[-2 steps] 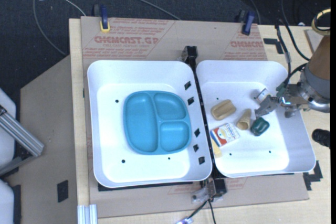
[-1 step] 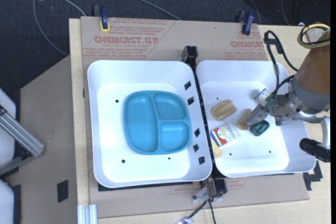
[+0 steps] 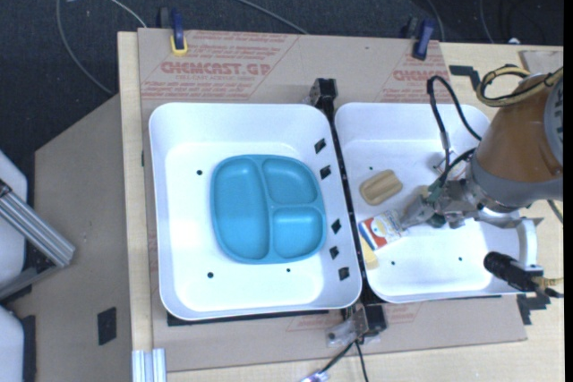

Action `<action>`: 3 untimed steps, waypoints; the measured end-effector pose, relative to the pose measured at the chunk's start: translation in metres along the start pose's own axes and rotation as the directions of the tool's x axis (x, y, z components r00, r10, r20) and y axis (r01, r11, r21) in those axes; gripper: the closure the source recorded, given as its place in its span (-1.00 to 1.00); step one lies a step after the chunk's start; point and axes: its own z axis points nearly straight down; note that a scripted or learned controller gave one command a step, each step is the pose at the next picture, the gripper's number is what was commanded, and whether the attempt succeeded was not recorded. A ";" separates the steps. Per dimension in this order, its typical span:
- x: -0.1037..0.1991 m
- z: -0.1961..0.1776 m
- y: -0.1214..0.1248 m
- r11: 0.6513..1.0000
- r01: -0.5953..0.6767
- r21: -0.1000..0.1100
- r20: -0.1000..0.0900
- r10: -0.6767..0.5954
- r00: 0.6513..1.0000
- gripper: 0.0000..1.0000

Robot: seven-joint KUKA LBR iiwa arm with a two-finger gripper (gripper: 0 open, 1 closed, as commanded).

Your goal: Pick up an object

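A small tan, bread-like block (image 3: pixel 380 186) lies in the right bin (image 3: pixel 466 277), near its left wall. Just below it rests a white packet with red, blue and yellow print (image 3: pixel 372 235). My gripper (image 3: pixel 406 216) reaches in from the right, low over the bin floor, with its tip at the packet's upper right end. It sits just right of and below the tan block. I cannot make out whether it touches the packet. The orange-banded wrist (image 3: pixel 524 148) hangs over the right side of the bin.
The left bin (image 3: pixel 179 192) holds a blue divided plate (image 3: pixel 268 207). A black divider with clips (image 3: pixel 333 192) runs between the bins. Black cables (image 3: pixel 448 116) loop over the right bin's far side. Cardboard sheeting (image 3: pixel 224 58) lies under both bins.
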 end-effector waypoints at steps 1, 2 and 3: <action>-0.001 -0.014 0.001 1.000 -0.001 -0.007 0.002 0.001 1.000 1.00; 0.002 -0.073 0.012 1.000 0.001 -0.014 0.005 -0.001 1.000 1.00; 0.002 -0.127 0.013 1.000 0.001 -0.014 0.005 -0.001 1.000 1.00</action>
